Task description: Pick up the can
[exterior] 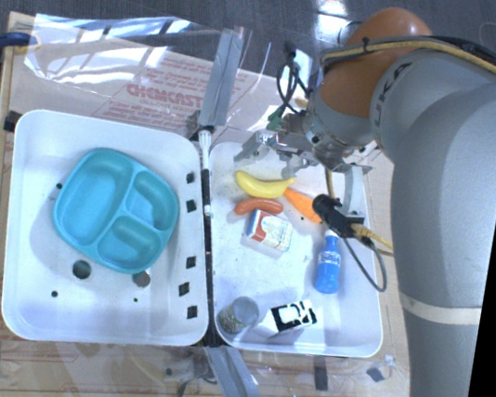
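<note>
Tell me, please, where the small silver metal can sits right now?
In the camera view, the small silver metal can stands upright in the right white bin's near-left corner, by the central divider, left of the black-and-white object.

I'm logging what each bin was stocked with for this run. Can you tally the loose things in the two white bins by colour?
Yellow: 1, banana
Orange: 2, carrot, sausage
Blue: 2, bottle, divided plate
Red and white: 1, small box
Silver: 1, can
Black and white: 1, small object
Total: 8
</note>
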### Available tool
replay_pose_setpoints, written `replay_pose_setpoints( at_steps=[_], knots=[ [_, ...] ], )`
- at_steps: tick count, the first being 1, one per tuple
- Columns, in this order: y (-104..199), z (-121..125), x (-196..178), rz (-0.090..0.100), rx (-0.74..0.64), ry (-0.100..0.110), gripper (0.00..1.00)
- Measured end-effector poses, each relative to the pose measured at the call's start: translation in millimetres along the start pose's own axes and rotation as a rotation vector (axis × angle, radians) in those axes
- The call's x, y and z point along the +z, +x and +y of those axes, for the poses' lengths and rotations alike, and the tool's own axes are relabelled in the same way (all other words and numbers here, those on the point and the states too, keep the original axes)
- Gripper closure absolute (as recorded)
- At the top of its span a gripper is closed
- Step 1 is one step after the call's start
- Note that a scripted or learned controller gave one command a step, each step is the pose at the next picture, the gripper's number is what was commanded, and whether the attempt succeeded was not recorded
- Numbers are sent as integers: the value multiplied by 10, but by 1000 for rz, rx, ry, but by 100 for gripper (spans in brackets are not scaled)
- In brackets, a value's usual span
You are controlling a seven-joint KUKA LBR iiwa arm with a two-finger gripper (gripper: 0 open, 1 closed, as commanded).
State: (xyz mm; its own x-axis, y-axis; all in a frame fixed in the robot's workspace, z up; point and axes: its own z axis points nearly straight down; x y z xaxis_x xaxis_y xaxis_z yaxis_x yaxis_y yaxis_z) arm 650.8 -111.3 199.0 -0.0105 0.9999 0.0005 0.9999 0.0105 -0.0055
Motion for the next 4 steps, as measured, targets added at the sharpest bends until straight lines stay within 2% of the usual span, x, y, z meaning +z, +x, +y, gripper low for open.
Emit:
replay_pose_setpoints(
  at_steps=[1,2,3,4],
  knots=[
    [7,53,-185,0,231,-1,0],
    [365,-807,90,0,-215,0,0],
    [199,-837,481,-1,-466,-24,0],
    [1140,-933,76,-5,-973,-6,0]
  ],
)
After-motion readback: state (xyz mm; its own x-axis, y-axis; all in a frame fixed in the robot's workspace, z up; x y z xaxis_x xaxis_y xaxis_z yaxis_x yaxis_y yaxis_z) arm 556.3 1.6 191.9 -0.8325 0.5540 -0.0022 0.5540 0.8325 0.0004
